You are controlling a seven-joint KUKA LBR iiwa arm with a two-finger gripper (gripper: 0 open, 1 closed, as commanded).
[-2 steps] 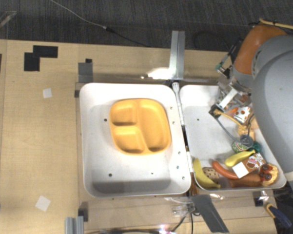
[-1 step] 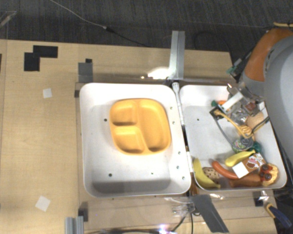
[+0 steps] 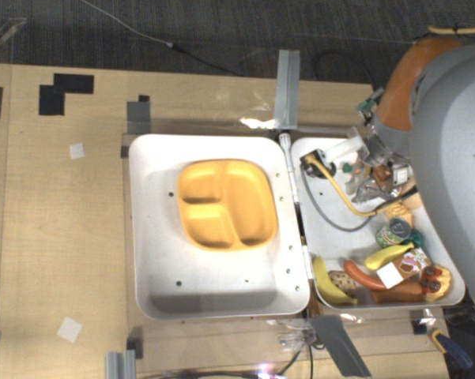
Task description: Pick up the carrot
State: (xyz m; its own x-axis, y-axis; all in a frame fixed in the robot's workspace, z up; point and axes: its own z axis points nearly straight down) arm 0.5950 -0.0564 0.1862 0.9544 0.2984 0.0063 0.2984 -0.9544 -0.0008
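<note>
Claw (image 3: 371, 178) hardware is hanging over the far part of the right bin (image 3: 326, 215), trailing a yellow cable (image 3: 341, 197); whether it is open or closed cannot be told. Nothing is showing in its grip. Toward that bin's near edge, the carrot (image 3: 362, 275) is lying among toy foods, with a banana (image 3: 329, 281) just beside it. A yellow divided plate (image 3: 224, 204) is sitting in the left bin (image 3: 154, 235) on the surface (image 3: 55, 235).

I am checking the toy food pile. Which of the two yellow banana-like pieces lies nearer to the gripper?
The right one, the yellow banana in the middle of the pile, below the gripper. The other banana lies against the bin's left wall.
</note>
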